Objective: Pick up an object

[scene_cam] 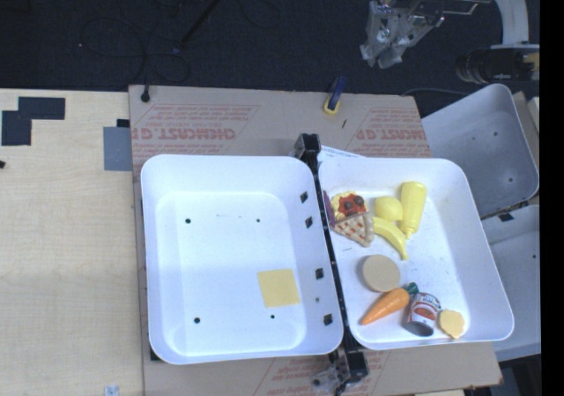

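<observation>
The right bin (480, 235) is holding every likely target: yellow bottle (412, 202), carrot (385, 305), round biscuit (381, 272), small jar (424, 312). The gripper (385, 48) is hanging far beyond the bins, empty, and I cannot tell how its claw is set. It should be descending vertically over the biscuit, which lies apart from its neighbours.

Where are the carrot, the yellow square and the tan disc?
carrot (386, 306), camera view, mid-body
yellow square (278, 287), camera view, centre of its flat face
tan disc (381, 272), camera view, centre of top
</observation>
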`<state>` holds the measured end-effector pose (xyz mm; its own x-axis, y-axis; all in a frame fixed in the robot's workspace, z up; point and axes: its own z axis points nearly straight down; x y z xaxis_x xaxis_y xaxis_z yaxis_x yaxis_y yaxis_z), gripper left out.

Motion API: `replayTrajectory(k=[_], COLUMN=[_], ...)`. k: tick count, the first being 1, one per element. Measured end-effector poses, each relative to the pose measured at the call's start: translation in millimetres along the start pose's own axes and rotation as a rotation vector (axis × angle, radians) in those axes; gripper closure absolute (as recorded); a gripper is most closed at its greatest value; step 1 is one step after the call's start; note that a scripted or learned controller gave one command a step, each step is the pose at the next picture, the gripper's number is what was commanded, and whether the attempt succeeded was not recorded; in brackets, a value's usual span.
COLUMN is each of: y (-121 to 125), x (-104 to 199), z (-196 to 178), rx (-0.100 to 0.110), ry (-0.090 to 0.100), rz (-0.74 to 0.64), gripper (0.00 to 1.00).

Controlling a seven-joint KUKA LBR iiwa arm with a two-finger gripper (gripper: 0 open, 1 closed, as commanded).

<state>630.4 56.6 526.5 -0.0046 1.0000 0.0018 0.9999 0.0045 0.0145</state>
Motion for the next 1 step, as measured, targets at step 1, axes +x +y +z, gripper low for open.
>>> replayTrajectory(k=[1], y=[-46.8], x=[10.3], z=[114.4], rx=[0.031], ry=[-0.003], rz=[0.002], gripper=[1.00])
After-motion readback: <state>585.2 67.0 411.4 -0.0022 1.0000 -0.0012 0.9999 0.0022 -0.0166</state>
